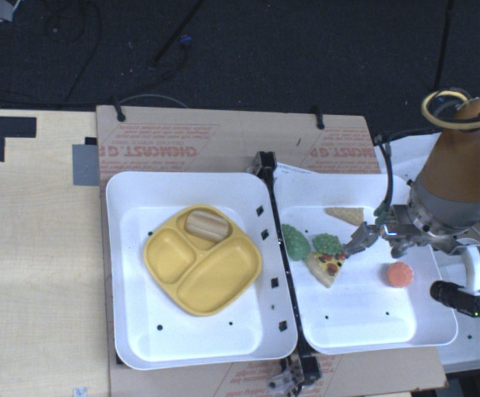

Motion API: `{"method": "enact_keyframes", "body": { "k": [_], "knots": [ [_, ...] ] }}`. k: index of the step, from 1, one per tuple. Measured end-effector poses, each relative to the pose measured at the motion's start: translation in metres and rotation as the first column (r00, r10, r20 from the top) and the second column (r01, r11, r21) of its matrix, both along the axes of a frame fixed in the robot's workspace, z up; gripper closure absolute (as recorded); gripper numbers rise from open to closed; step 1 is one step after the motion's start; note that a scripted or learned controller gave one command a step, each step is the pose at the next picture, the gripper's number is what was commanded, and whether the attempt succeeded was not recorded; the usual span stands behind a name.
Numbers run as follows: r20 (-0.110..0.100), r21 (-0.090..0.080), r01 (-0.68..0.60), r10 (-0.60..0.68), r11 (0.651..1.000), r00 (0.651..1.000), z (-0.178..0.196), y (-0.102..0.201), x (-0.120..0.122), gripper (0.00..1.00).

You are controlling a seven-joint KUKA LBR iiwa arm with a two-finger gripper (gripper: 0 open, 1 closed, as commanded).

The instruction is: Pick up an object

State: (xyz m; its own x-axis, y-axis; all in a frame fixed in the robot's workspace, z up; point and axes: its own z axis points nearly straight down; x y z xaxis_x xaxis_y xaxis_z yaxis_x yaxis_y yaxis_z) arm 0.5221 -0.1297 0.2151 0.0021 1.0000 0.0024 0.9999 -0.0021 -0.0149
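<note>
In the right bin [364,333] lie two green broccoli pieces [295,241] [326,244], a pizza slice [324,269], a tan wedge [345,215] and an orange-red round piece [400,275]. My gripper [350,248] reaches in from the right, low over the bin. Its tip sits just right of the second broccoli piece and at the upper right edge of the pizza slice. I see nothing held in it.
The left bin [132,222] holds a yellow divided plate [204,260] with a tan roll [207,224] in its top compartment. A black divider [276,255] runs between the bins. The arm's body [453,172] hangs over the right bin's far right side.
</note>
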Motion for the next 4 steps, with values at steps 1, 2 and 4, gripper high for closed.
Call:
{"method": "enact_keyframes", "body": {
  "k": [1, 2, 4],
  "knots": [
    [0.013, -0.002, -0.002, 0.002, 1.000, 1.000, 0.007, 0.000, 0.003, 0.00],
    [0.005, 0.000, -0.002, 0.002, 1.000, 1.000, -0.052, 0.005, -0.007, 0.00],
    [0.011, -0.001, -0.002, 0.002, 1.000, 1.000, -0.128, 0.007, -0.019, 0.00]
  ]
}}
